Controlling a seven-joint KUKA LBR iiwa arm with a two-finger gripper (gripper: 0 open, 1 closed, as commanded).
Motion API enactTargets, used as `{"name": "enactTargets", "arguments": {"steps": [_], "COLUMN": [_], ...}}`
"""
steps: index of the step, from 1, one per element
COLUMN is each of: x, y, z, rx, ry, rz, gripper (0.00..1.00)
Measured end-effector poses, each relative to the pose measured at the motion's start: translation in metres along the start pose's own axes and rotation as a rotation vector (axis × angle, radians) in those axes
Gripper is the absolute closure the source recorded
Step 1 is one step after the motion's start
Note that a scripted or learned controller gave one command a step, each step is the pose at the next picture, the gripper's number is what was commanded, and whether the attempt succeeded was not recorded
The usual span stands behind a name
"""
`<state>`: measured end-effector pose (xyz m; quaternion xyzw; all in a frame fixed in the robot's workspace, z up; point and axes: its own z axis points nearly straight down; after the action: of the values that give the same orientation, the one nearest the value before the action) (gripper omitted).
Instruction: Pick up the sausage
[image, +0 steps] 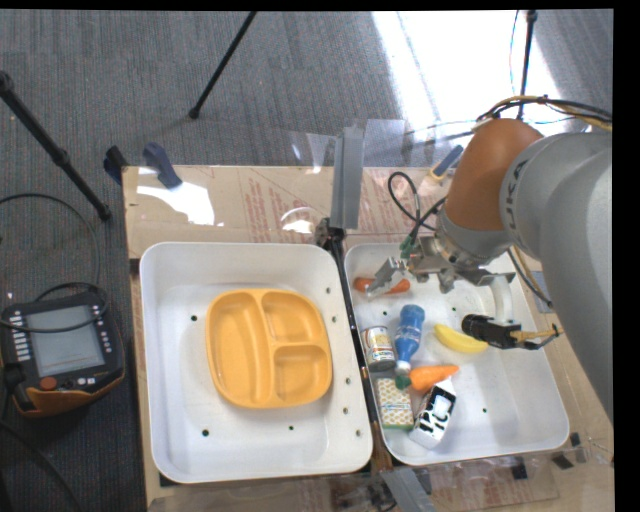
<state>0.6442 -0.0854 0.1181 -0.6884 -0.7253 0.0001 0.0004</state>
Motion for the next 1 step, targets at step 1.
{"name": "enactTargets", "arguments": {"steps": [1], "x": [0.0024], "y": [-0.0001], "z": [0.0311], "rx": [0.002], "ry": [0.001], "rz": [-0.029], "gripper": [0.0]}}
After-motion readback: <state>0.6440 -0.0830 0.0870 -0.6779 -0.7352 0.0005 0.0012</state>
